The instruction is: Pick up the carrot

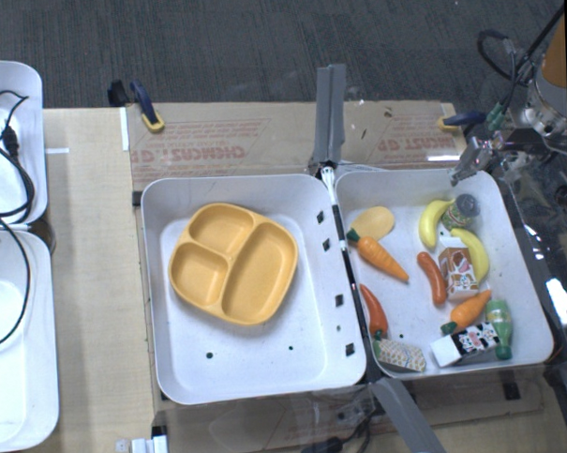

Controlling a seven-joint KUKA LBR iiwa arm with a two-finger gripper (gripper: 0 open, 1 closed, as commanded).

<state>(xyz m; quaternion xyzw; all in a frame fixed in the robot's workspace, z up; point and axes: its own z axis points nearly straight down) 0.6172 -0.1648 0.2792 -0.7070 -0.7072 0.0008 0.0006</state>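
Pale wood formed the bench point(89, 276), and on it two shallow white bins were set side by side, a left bin point(165, 301) and a right bin point(524, 257). At the upper right of the view the arm point(549, 78) was seen reaching in, its gripper point(477, 158) hung just above the far right corner of the right bin, near its rim. Whether the pincer was released or clenched could not be told; nothing was seen held in it.

The carrot point(380, 255) was laid in the left part of the right bin, well apart from the gripper, lower and to the left of it in the view. Its long axis ran diagonally: the green-topped end was turned to the upper left, toward the divider between the bins, and the tip to the lower right. A pale yellow piece point(374, 222) lay just above it. A yellow divided plate point(233, 262) was placed in the left bin.
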